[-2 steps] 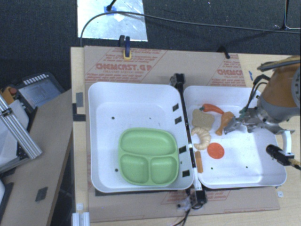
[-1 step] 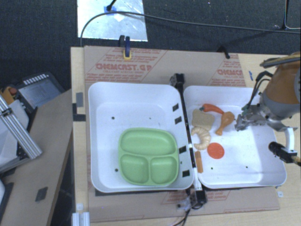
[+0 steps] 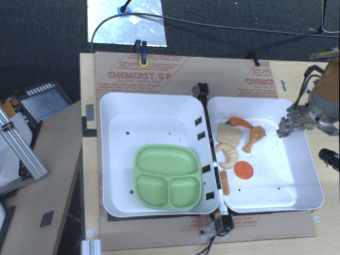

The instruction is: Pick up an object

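Observation:
Several toy foods lie in the right bin point(image 3: 297, 195): an orange-red pepper-like piece point(image 3: 240, 122), a tan chicken drumstick point(image 3: 254, 137), a beige bread slice point(image 3: 229, 135), a pale curled shrimp-like piece point(image 3: 228, 155), a flat red disc point(image 3: 244, 170) and a thin orange stick point(image 3: 224, 182) along the bin's left wall. My gripper point(image 3: 287, 127) hovers at the right bin's right side, to the right of the drumstick and apart from it. Nothing shows between its fingers.
The left bin point(image 3: 117, 116) holds a green three-compartment plate point(image 3: 167, 175) at its front. A black divider strip point(image 3: 207, 142) runs between the bins. A clamp point(image 3: 142, 53) sits behind the left bin. A grey device and metal rail lie at the far left.

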Tool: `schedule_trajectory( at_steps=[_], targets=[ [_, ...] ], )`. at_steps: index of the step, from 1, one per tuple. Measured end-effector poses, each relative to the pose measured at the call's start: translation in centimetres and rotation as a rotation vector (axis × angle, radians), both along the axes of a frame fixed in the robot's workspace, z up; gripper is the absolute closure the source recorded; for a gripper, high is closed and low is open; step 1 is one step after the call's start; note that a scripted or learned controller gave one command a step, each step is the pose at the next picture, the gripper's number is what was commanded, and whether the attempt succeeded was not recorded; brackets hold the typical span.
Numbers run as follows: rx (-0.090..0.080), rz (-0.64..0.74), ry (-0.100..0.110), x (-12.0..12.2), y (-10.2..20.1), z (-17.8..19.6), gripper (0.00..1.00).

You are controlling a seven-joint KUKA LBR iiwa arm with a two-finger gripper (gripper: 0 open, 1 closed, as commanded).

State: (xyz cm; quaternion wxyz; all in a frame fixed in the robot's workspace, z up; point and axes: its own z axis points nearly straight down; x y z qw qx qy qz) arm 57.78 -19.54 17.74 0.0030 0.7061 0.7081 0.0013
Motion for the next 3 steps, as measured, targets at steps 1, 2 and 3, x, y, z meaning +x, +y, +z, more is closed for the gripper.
schedule_trajectory(
  at_steps=[1,2,3],
  targets=[
    [0.000,0.002,-0.002,0.3,0.8,6.1,1.00],
    [0.001,0.002,0.003,0.4,0.8,6.9,1.00],
    [0.004,0.006,0.005,0.1,7.1,6.6,1.00]
  ],
)
